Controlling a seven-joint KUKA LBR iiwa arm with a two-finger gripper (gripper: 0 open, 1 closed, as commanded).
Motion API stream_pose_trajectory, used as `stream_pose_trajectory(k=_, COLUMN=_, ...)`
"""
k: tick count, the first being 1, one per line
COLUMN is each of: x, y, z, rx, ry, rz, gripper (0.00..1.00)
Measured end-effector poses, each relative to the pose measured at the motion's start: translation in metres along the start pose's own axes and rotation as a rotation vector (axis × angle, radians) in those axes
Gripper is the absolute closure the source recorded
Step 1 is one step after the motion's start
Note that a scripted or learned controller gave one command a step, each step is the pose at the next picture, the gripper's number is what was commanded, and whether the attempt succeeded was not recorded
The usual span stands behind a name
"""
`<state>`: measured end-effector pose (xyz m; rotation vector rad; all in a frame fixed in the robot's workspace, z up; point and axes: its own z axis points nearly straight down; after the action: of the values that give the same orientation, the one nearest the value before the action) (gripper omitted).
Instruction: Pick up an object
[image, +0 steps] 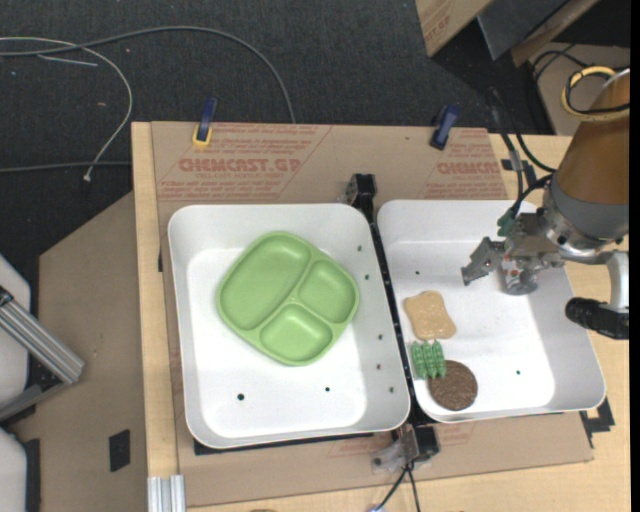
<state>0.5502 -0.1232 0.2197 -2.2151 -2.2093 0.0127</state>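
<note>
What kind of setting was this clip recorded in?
Most likely a robotics lab test bench: two shallow white bins clamped onto a protective board, loose cables on dark carpet, and toy items such as a green divided plastic plate.

bright, even, slightly soft light

The arm (592, 170) has a broad orange band above a smooth grey wrist section. Below the wrist sits a compact grey metal gripper (500, 265) with angular parts, and a dark cable loops along its side.
</note>
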Motion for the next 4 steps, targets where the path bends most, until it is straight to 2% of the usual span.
stream_pose_trajectory(k=1, x=0.0, y=0.003, z=-0.007, rx=-0.013, ry=-0.002, rz=-0.003, gripper=0.0)
stream_pose_trajectory(k=3, x=0.003, y=0.011, z=0.115, rx=-0.008, ry=-0.001, rz=-0.002, gripper=0.0)
stream_pose_trajectory(k=4, x=0.003, y=0.012, z=0.132, rx=-0.014, ry=0.0, rz=-0.003, gripper=0.0)
